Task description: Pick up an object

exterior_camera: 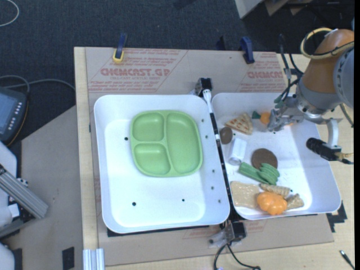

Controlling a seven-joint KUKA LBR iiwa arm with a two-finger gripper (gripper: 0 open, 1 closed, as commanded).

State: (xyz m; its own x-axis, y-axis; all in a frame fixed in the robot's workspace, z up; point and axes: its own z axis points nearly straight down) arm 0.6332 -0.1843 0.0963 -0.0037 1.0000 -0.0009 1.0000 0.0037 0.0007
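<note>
My gripper hangs low over the far part of the right bin, reaching in from the right on the grey arm with its orange band. Just left of it lies a small orange piece, and further left a tan triangular sandwich. Nearer the front of this bin are a brown round piece, a white cylinder, a dark brown disc, a green vegetable, a pale cracker and an orange fruit.
The left bin holds a green divided plate. Both bins rest on a cardboard sheet held by clamps at the back. A black part of the arm overhangs the right bin's right side.
</note>
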